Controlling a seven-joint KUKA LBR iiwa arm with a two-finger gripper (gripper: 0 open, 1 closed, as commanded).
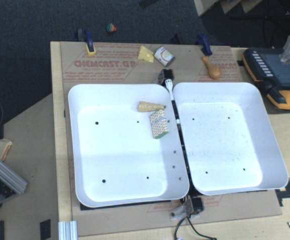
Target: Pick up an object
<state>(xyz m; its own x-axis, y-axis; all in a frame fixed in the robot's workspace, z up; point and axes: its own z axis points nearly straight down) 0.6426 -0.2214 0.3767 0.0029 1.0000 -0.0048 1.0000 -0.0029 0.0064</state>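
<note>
two small objects lie in the left bin (84, 149), toward its far right corner: a tan cone-shaped piece (150, 106) resting on its side, and just below it a small patterned packet (159, 123), green and white, tilted slightly; the two are close together, perhaps touching, and both sit near the seam where the bins meet. the right bin (265, 149) sits edge to edge with the left one, its floor marked with dark dots like its neighbour's. a thin black-and-white tool (168, 80) lies at the far end of the seam between the bins. both bins rest on a brown cardboard sheet (109, 63) printed with red lettering, spread over the pale tabletop (39, 149). on the cardboard beyond the bins are a yellow wedge (146, 54), a small white box (164, 56) just beside it, and a wooden-handled item (212, 68) farther right. blue clamps (89, 40) pin the cardboard's far edge. a yellow and black device (272, 76) sits at the right of the tabletop, and a small colourful ball (111, 28) lies on the dark carpet (34, 14) beyond. the state of the hand cannot be told
</note>
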